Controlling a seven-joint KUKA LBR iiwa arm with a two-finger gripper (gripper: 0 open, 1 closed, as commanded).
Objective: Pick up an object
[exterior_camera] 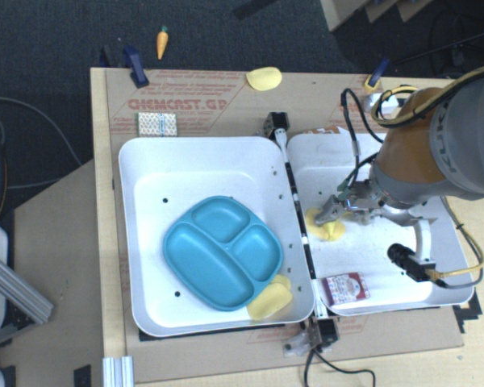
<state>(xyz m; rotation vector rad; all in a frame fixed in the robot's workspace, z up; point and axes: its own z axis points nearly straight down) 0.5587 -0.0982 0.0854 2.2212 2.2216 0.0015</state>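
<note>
**Claw low over a yellow piece in the right bin**

Gripper [332, 213] sits low in the right bin [387, 293], its grey metal fingers pointing left toward the divider between the bins; whether they are parted or closed cannot be told from above, and nothing can be seen clamped between them. Just below and touching the tip area lies a small yellow object [329, 230], partly tucked under the claw.

Going from the left: a blue clip [134, 66] and a small orange carrot toy [162, 43] lie near the bench's far left corner, with a small patterned packet [157, 123] on the brown board just behind the left bin [137, 216]. Inside that bin rests a blue divided plate [221, 251], tilted across the floor, and a pale yellow object [269, 299] touches its lower right edge. A yellow lemon-like piece [264, 78] lies on the board behind the bins. In the right bin, a red and white packet [344, 288] lies near the front wall, apart from the claw. The grey arm [460, 135] with its orange band covers the bin's right side.
</note>
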